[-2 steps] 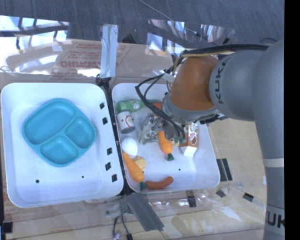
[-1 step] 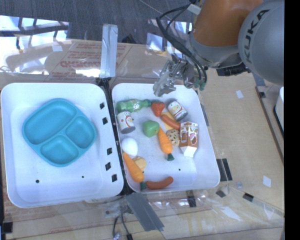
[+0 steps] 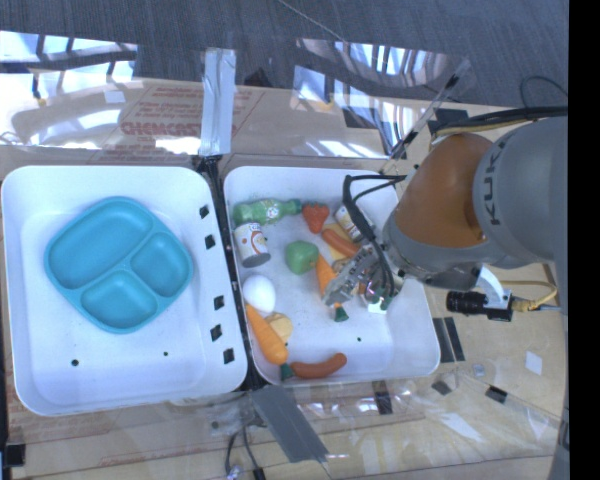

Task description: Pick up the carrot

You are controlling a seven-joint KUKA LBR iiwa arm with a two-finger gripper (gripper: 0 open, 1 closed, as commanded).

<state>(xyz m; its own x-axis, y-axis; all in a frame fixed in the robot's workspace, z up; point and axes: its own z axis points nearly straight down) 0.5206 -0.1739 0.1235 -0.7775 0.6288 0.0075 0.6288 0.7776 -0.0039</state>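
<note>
In the right bin (image 3: 410, 343), the gripper (image 3: 355, 290) hovers low, fingers' state untellable, beside an orange piece, while the carrot (image 3: 266, 336) lies near the left wall, so approach calls for shifting there.

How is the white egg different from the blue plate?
The egg is white, small and rounded; the blue plate is much bigger, flat, with three compartments. The egg lies in the right bin among toy foods; the plate sits alone in the left bin. Both rest in white bins.
</note>
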